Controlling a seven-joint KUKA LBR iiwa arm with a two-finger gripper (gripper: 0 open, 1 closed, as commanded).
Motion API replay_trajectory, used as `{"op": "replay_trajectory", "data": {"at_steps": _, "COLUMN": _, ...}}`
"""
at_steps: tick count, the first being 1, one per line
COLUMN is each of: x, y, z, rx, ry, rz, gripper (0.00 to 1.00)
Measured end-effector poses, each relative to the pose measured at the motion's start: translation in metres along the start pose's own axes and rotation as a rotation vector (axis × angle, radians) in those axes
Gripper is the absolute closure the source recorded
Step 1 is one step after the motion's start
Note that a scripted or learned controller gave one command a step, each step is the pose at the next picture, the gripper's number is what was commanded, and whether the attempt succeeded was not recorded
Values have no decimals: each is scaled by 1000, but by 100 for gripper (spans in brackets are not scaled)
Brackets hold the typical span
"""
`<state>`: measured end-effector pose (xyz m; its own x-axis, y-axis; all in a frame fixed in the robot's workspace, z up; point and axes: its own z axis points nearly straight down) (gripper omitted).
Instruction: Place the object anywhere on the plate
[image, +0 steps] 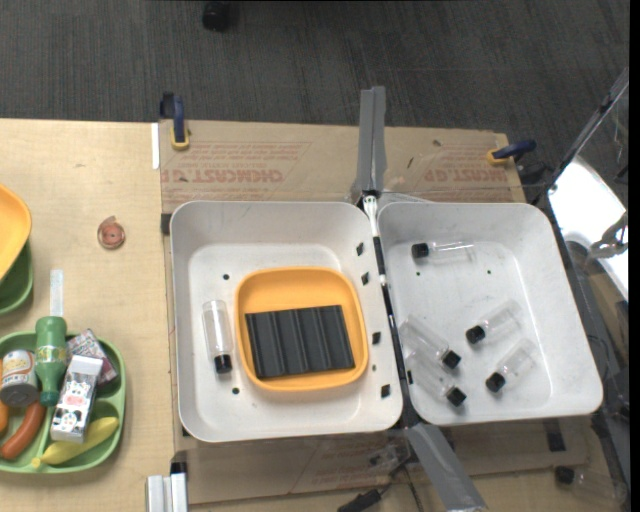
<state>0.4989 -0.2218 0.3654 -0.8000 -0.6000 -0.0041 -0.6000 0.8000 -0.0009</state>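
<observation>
Whether the tool is released or clenched cannot be told. In the left bin (190, 250), a clear vial (216, 336) with a black cap is lying just beside the orange plate (300, 283), off its left rim. Five more vials (492, 327) are lying scattered in the right bin (540, 240). Both bins are sitting on cardboard (250, 165) on the tabletop (80, 180).
</observation>
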Motion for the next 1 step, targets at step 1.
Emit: {"op": "replay_trajectory", "data": {"at_steps": 1, "x": 4, "y": 4, "z": 142, "rx": -1, "ry": 1, "rz": -32, "gripper": 0}}
